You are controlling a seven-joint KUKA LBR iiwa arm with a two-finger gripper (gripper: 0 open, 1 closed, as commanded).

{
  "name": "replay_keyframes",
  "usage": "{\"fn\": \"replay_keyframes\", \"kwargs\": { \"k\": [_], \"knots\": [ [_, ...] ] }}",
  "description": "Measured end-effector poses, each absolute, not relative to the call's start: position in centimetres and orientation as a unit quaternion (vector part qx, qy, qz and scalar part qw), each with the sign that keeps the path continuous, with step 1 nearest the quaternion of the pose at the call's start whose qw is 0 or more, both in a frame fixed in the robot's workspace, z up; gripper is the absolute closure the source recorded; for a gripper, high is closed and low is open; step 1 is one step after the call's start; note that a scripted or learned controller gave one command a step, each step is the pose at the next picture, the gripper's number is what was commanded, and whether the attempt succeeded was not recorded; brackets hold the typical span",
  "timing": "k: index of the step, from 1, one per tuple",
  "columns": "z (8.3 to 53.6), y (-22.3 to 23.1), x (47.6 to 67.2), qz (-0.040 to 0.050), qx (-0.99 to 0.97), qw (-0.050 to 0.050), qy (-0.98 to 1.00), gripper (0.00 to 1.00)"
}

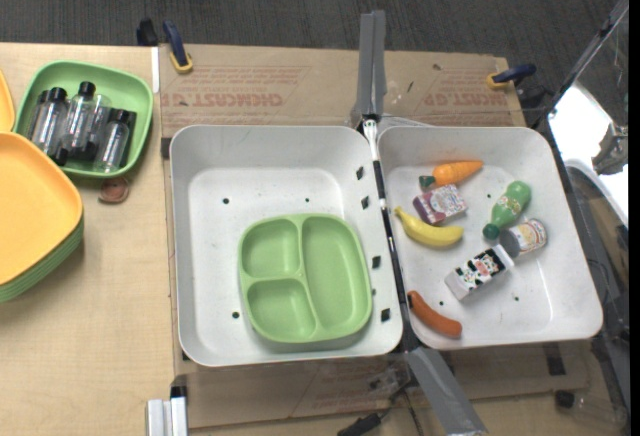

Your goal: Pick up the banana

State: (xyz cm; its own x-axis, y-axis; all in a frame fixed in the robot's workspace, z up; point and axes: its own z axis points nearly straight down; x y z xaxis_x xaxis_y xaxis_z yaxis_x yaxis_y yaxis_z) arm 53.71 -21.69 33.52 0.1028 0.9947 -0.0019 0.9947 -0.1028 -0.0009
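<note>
Two bins on my screen: the left bin point(200, 224) holds a green tray point(305, 277), the right bin point(560, 224) the clutter. I see the banana point(428, 229) there, yellow, curved, lying flat near the bin's left wall, its upper edge touching a purple carton point(441, 204), below a carrot point(456, 171). A sausage point(434, 315) lies well below it. I can't tell the state of the fingers.

The stack of orange plates point(35, 214) runs off the left edge; labels on the small carton point(441, 205) and milk bottle point(478, 273) are too small for me to read
</note>
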Motion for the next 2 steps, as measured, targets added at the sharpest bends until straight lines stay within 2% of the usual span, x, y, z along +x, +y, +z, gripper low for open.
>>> {"fn": "replay_keyframes", "kwargs": {
  "k": [2],
  "knots": [
    [38.0, -20.9, 54.0, -0.0012, 0.745, 0.000, 0.667, 1.00]
  ]
}}
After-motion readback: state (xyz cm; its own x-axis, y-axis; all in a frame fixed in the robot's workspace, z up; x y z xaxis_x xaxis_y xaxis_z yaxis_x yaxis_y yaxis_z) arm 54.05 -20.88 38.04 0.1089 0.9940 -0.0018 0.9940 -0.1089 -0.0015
